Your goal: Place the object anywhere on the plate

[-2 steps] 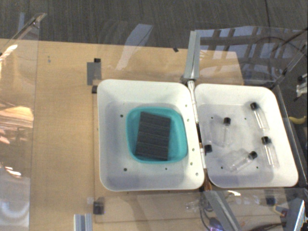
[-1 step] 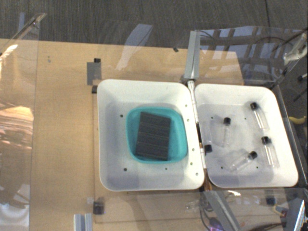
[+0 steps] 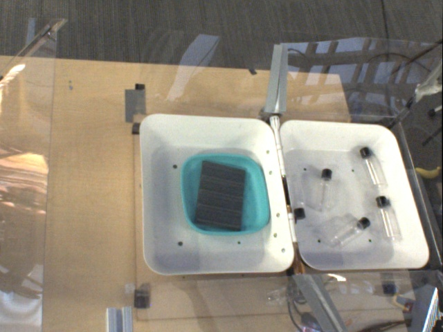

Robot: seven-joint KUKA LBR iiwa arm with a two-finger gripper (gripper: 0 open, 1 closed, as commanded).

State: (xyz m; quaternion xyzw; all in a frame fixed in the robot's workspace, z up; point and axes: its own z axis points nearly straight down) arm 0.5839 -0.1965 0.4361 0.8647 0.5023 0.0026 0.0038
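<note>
Lying flat on the teal plate (image 3: 258, 203) in the left bin (image 3: 158, 185), just left of frame centre: dark ribbed block (image 3: 221, 195); scattered across the right bin (image 3: 332, 140), four clear black-capped vials (image 3: 374, 168).

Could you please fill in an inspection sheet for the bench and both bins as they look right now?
Surface: wooden bench bearing two white bins side by side.
Job's things: teal plate in the left bin, a dark ribbed block lying on it.
Clutter: four clear black-capped vials in the right bin.
Grippers: nothing seen.
Cables: dark cables at upper right.
Surroundings: grey carpet, clear panels.
</note>
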